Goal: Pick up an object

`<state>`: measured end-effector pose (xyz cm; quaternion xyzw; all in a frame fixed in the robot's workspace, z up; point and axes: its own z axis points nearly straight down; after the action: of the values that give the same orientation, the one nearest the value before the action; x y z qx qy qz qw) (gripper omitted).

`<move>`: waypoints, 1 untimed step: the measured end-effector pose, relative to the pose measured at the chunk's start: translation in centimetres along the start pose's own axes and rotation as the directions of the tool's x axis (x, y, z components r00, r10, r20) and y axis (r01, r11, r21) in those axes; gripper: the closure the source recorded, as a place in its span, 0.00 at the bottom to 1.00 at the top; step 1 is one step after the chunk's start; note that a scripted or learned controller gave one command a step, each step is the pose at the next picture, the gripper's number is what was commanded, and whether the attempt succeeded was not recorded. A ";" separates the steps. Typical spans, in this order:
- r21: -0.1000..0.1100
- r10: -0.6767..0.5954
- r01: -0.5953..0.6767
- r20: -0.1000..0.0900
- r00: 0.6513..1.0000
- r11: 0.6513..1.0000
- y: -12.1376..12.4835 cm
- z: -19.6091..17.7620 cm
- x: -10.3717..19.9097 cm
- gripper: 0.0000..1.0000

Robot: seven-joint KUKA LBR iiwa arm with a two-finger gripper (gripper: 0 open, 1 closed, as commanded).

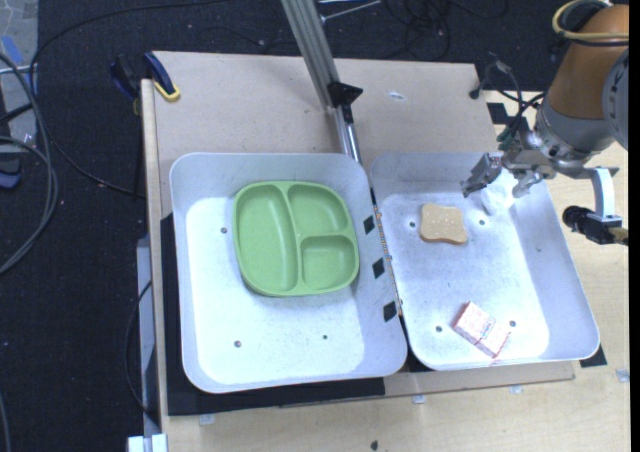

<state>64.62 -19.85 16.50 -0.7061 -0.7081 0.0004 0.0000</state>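
Both bins white: left bin [200,340], right bin [560,290], each faintly speckled grey. Divided plate [297,238] light green, uniform. Bread slice [443,225] tan with a paler centre. Small packet [477,328] pink and white. Bench top [250,105] pale wood-tan. Arm [590,70] grey, orange band. Clamp [160,80] blue with yellow tip. Floor [70,90] black.

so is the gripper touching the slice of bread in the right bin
Apart. The camera view shows the gripper hanging over the far end of the right bin, with a strip of bare white floor between it and the slice of bread.
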 end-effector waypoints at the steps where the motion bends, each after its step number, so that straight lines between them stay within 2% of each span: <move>1: 0.004 0.002 -0.002 0.000 1.000 1.000 -0.3 4.3 0.1 0.00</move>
<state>64.27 -19.73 12.17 -0.7068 -0.7074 0.0016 0.0014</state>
